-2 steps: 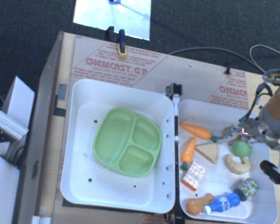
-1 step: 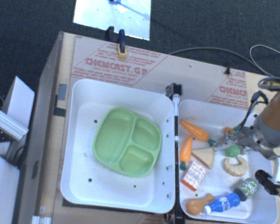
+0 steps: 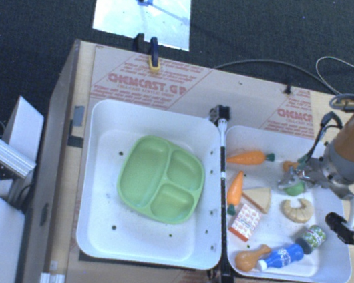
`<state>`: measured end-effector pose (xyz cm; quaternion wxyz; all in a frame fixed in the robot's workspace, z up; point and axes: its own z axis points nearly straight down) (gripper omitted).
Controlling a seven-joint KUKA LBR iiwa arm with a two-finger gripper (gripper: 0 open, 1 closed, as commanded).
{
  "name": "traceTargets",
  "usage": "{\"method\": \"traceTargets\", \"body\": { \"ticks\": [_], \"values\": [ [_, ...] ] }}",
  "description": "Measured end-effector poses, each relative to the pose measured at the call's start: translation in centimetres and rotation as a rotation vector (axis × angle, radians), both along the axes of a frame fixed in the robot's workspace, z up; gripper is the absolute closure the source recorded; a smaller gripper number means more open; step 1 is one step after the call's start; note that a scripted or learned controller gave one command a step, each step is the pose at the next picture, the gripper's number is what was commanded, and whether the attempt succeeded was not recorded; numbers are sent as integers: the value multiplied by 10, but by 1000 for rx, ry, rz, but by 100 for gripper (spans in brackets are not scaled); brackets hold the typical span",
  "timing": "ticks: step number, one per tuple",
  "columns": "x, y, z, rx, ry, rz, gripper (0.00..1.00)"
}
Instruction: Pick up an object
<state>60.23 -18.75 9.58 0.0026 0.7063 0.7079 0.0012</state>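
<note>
- Right bin [image 3: 337,271] holds the pickable items, beside the green divided plate [image 3: 161,179].
- End effector [image 3: 294,182] is low in that bin, at a small green piece [image 3: 295,189] near the croissant [image 3: 297,209]; its state I cannot tell.
- Nothing visibly lifted; grasp and raise remain.

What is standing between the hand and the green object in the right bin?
Nothing visible. The hand is low in the right bin, right at the small green object. The croissant and the sandwich wedge lie just below it, close by, not between them.
</note>
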Motion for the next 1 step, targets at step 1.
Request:
{"method": "traceTargets", "body": {
  "ticks": [1],
  "values": [
    [31, 64, 83, 2, 0, 3, 100]
  ]
}}
